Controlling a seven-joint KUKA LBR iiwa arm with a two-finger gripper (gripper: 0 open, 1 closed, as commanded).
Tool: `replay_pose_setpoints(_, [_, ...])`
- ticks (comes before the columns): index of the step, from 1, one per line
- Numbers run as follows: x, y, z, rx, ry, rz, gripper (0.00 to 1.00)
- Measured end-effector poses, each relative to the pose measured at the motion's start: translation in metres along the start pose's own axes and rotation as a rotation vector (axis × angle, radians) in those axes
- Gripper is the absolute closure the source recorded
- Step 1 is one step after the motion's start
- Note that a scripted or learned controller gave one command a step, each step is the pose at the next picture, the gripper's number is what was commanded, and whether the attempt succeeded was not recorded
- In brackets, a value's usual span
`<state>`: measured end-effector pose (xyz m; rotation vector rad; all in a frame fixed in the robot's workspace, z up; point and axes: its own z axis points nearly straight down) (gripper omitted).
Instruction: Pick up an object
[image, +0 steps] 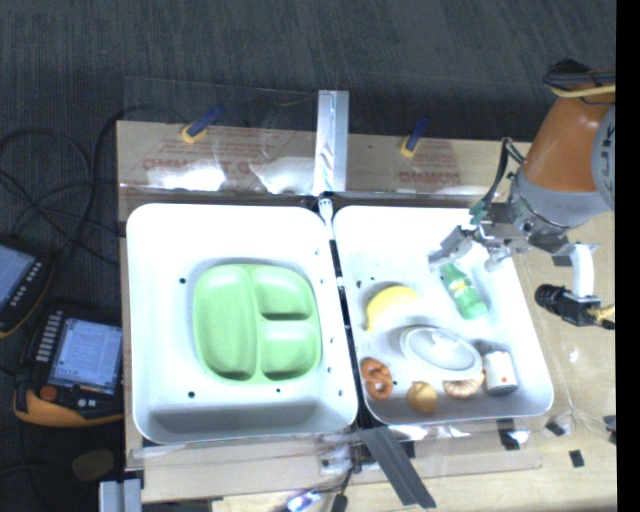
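My gripper (471, 252) hangs over the back right part of the right bin (400, 230), its two fingers spread apart. Just below it a small green bottle (464, 292) lies on the bin floor, its top end reaching up between the fingertips. Nothing is clamped between the fingers. A yellow lemon (389, 301) lies to the left of the bottle. Nearer the front are a white dish (438, 349), a brown pretzel (377, 377), a brown rounded piece (422, 397), a tan curved piece (462, 387) and a small white and red can (499, 369).
The left bin (160, 260) holds a green divided plate (258, 320). A raised divider (338, 300) runs between the two bins. Clear plastic sheeting (250, 160) and a metal post (331, 140) stand behind the bins.
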<state>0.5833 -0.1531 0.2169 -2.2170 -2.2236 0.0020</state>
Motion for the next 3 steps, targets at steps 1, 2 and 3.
replay_pose_setpoints(1, [-0.039, 0.021, 0.123, -0.002, 0.0, 0.153, 0.0])
replay_pose_setpoints(2, [-0.038, 0.021, 0.115, 0.001, 0.001, 0.15, 1.0])
replay_pose_setpoints(3, [0.004, 0.016, -0.001, 0.0, -0.003, 0.268, 1.0])
